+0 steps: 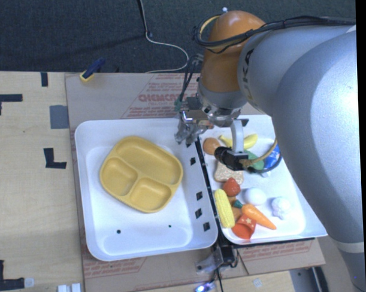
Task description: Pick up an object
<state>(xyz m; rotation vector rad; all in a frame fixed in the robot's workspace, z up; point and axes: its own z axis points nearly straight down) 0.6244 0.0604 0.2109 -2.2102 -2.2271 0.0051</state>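
Camera view: the grey KUKA arm with its orange band [227,45] is seen hanging over the far end of the divider between the two shallow white plastic bins, and that divider [202,189] is taken here as the landmark. To the left of the divider lies the left white bin [96,235], and in it a yellow three-compartment plastic tray [141,172] rests flat, near the divider but not touching it. To the right of the divider lies the right white bin [294,228], crowded with toy food: a yellow corn cob [223,208] just beside the divider, an orange carrot [257,217] further right, a yellow banana [246,141] near the far end, a small red strawberry-like piece [232,187] close to the divider, and a brown egg-shaped piece [211,145] touching or nearly touching it.

The gripper [188,133] is poised right at the divider's far end. Whether it is open or closed cannot be told; nothing is visibly held.

A miss is judged likely: a descent from here could land on the divider wall itself, or the packed toys could be nudged aside and a rounded piece squeezed out rather than caught.
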